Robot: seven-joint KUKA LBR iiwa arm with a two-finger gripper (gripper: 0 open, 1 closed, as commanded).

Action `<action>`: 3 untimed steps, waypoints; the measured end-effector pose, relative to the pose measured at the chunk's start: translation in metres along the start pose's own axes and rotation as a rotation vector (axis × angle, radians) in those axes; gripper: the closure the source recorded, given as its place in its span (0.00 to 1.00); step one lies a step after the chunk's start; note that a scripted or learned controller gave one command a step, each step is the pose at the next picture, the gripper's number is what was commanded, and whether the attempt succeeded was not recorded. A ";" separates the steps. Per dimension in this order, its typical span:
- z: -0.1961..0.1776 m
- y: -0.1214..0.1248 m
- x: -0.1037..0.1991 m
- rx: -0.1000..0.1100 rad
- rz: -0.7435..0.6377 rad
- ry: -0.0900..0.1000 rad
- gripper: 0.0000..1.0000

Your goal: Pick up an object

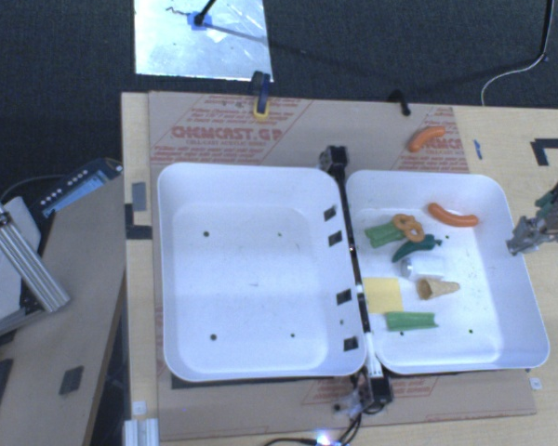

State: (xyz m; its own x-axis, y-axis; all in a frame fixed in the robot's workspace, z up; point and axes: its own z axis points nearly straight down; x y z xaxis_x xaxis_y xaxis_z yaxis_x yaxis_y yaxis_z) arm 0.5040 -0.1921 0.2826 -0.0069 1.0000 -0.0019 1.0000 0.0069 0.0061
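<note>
currently the jaws (pixel 524 242) sit just beside the right bin (pixel 516 295) (outer rim, tabletop's right edge); their state cannot be told. the orange sausage (pixel 452 216) lies near that bin's far edge.

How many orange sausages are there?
2. One sausage lies in the right bin, near its far edge. The other sausage lies outside, on the cardboard beyond that bin.

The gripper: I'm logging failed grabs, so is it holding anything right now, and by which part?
Nothing is held. The gripper sits at the right bin's right rim, apart from the toys.
</note>
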 end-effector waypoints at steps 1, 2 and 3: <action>-0.129 0.020 0.014 -0.013 -0.001 -0.004 1.00; -0.141 0.086 0.028 -0.001 -0.001 0.000 1.00; -0.151 0.168 0.029 -0.001 -0.001 0.000 1.00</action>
State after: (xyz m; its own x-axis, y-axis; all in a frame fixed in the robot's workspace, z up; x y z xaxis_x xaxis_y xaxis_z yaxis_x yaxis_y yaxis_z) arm 0.6704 -0.1614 0.4349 -0.0076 1.0000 -0.0019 0.9999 0.0076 0.0067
